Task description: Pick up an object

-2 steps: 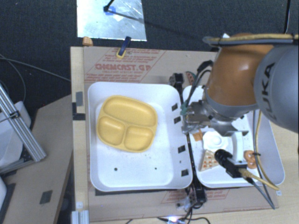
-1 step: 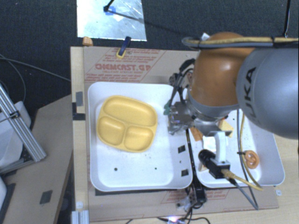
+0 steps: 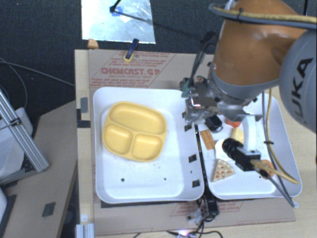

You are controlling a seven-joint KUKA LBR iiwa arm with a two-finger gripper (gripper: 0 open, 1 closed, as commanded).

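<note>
The arm (image 3: 277, 43) is bulky and grey, with a glossy orange band, white letters "UKA" on its casing, a thin yellow-black cable across it, and dark wrist hardware.

1. The divided plate (image 3: 133, 131) is pale yellow.
2. Both bins, left (image 3: 143, 182) and right (image 3: 285, 133), are plain white.
3. The pizza slice toy (image 3: 222, 170) is tan with red dots.
4. The cardboard sheet (image 3: 148, 71) is light brown with red lettering.
5. The arm (image 3: 257, 38) is orange above and grey below.
6. The cylinder (image 3: 237, 153) is black.
7. The floor (image 3: 39, 29) is dark grey.
</note>
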